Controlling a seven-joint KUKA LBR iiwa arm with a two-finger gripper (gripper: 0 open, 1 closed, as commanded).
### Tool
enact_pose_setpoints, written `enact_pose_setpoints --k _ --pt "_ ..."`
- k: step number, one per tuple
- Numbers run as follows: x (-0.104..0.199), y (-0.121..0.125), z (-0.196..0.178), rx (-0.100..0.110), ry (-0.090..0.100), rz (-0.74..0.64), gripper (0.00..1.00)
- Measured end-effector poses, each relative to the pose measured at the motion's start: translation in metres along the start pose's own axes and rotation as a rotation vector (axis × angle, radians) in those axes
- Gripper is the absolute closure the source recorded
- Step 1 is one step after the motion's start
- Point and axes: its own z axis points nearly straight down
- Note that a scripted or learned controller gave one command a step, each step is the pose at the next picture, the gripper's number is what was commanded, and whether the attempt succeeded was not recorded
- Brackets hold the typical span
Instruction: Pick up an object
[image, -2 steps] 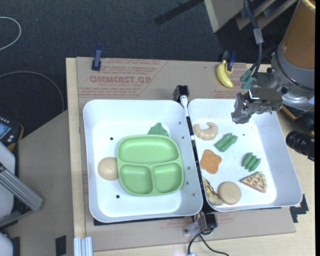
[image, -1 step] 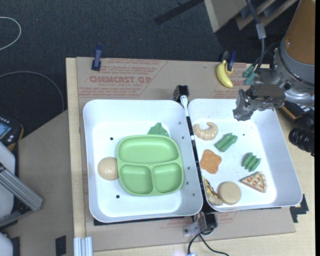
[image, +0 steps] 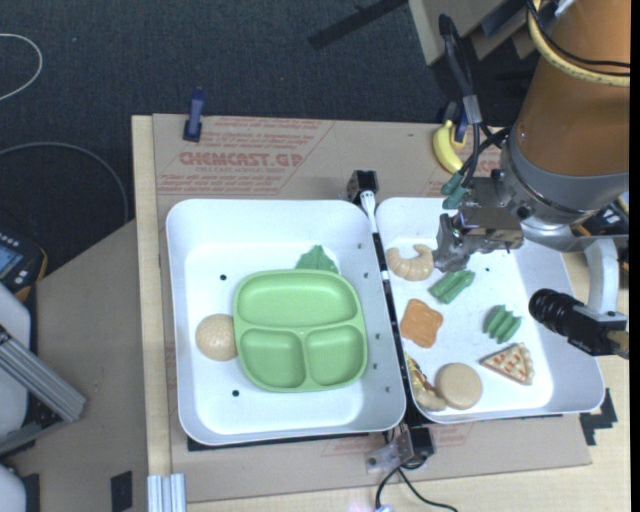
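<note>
Surface and material findings: mostly smooth plastic over a matt board bench.

Both white bins (image: 190, 300) present as smooth, slightly glossy plastic; the green divided tray (image: 298, 330) is smooth plastic with a soft sheen. Toy foods, including the orange piece (image: 421, 324) and pizza slice (image: 509, 364), look moulded plastic, matt. The bench (image: 240, 155) is matt tan board, printed red. The gripper (image: 455, 256) appears dull grey metal.

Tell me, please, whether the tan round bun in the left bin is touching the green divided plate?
Touching: in the camera view the bun sits directly against the green plate's left rim, no white bin floor between them.
</note>
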Motion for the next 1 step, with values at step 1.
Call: enact_pose_setpoints --k 1 --pt "-0.0007 0.0011 -0.014 -0.011 0.0 0.001 1.0"
